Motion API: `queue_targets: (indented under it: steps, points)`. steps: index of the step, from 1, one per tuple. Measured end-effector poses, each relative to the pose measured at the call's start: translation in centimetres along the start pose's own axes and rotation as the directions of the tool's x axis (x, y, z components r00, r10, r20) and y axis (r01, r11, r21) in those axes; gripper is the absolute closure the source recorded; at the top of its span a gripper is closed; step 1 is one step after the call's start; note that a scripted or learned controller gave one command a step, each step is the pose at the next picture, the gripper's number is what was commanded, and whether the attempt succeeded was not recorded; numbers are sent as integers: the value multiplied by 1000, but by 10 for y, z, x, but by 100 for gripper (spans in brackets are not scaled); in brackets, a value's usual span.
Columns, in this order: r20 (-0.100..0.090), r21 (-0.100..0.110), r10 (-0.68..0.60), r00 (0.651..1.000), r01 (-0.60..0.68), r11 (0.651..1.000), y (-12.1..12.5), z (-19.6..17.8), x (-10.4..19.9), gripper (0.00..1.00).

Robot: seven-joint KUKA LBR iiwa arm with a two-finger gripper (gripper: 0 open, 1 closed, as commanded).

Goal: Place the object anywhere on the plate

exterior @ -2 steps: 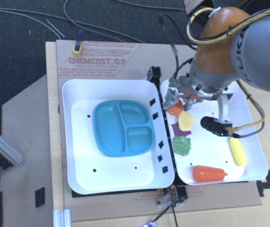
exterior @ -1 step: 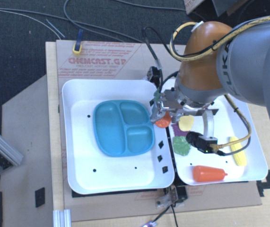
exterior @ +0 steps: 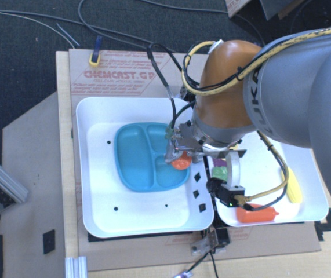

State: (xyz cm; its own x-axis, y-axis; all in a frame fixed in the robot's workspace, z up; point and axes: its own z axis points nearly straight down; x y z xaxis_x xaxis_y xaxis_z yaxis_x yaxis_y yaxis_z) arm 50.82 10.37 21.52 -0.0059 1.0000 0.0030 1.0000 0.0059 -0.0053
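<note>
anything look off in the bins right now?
Nothing spilled or damaged. The blue plate lies flat in the left bin. The gripper is over its right edge, with an orange object at its tip. Grasp unclear.

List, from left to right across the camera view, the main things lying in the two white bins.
Blue plate → small orange object at the claw → green object → orange carrot-like object → yellow object.
</note>
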Motion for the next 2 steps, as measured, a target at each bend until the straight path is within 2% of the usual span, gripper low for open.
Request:
queue_targets:
  steps: [1, 2]
  points:
    - [1, -2, 0, 1000, 0, 1000, -23, -6, 56, 100]
    - [2, -2, 5, 1000, -5, 1000, -22, -6, 52, 0]
